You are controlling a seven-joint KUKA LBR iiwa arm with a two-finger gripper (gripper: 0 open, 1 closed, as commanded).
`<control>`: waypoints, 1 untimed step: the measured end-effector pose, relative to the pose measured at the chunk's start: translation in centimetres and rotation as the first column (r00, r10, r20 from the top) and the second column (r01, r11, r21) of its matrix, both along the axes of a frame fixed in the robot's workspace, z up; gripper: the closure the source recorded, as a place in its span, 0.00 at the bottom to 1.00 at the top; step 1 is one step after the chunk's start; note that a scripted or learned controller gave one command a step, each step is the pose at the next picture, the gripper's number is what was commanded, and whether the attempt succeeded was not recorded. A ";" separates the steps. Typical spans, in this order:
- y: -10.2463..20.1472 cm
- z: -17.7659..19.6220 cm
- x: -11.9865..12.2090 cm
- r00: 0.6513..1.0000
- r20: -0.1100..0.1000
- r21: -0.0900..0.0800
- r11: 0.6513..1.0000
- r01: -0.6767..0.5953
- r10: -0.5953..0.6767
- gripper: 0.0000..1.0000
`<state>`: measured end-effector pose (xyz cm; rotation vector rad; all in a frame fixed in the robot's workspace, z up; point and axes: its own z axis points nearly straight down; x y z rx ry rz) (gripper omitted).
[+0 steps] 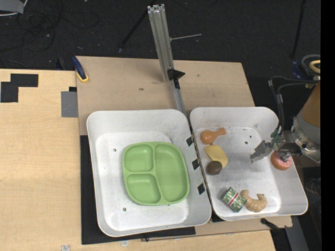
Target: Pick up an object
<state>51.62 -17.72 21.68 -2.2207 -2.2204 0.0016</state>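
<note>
My gripper [272,151] hangs low over the right side of the right bin [238,116], open, with one grey finger [259,152] pointing toward the bin's middle. A red and pink round object [281,162] lies just below the other finger, by the bin's right wall; nothing shows clamped between the fingers. Further left lie an orange drumstick-shaped toy [212,135], a yellow piece [216,153] and a brown ball [213,167] touching it. A green can [231,199] and a tan knobbly piece [255,201] rest near the front.
The left bin [104,124] holds a green divided plate [155,172]. An upright metal post [161,41] stands behind the bins, with black clips along the seam between them. The arm's body [309,122] fills the right edge.
</note>
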 end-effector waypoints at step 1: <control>0.0 -5.3 0.9 1.000 -0.007 0.002 1.000 0.000 0.000 0.00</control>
